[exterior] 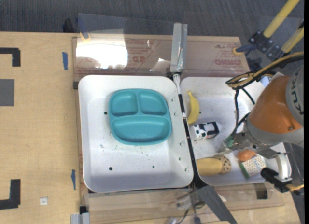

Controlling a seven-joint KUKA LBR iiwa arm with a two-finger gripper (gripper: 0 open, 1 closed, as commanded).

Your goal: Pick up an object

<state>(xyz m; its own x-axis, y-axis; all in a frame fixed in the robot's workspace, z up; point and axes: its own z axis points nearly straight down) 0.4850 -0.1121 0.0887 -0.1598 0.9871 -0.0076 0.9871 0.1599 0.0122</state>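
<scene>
Nothing looks lifted yet: the banana [192,107], toy cow [206,130] and bread roll [213,165] lie in the right bin [215,90], while the gripper's [240,147] state cannot be told.

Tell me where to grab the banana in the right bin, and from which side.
Probably grip the banana across its middle, coming straight down. It lies lengthwise against the right bin's left wall, curving slightly, so a sideways approach from the left looks blocked; close across its narrow width, one finger slipping beside the wall.
</scene>
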